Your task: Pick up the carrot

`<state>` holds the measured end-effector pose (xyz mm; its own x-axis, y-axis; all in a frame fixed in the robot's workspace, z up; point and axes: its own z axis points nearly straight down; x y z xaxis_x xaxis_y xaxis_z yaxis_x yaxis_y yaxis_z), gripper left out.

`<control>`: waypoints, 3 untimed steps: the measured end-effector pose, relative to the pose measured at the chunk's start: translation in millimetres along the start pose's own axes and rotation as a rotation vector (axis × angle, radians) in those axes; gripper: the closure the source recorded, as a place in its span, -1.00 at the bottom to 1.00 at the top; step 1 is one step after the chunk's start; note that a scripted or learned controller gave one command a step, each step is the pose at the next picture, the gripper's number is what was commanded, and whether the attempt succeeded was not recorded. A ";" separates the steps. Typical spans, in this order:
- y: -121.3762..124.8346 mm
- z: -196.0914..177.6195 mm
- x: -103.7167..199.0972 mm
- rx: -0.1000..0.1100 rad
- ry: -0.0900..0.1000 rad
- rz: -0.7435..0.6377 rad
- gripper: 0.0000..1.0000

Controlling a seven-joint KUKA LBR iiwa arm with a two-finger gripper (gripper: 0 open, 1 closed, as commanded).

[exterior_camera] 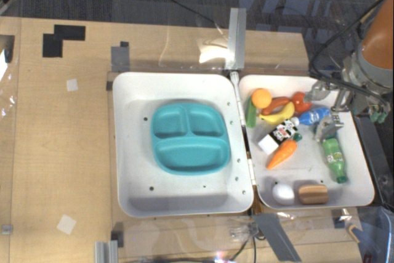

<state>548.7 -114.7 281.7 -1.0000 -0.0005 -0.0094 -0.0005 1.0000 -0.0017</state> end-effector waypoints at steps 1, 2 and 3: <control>20.3 117.5 22.2 -0.003 0.010 -0.030 -1.00; 10.0 168.1 8.7 0.006 -0.033 -0.203 -1.00; 11.7 172.0 33.5 0.017 -0.073 -0.218 -1.00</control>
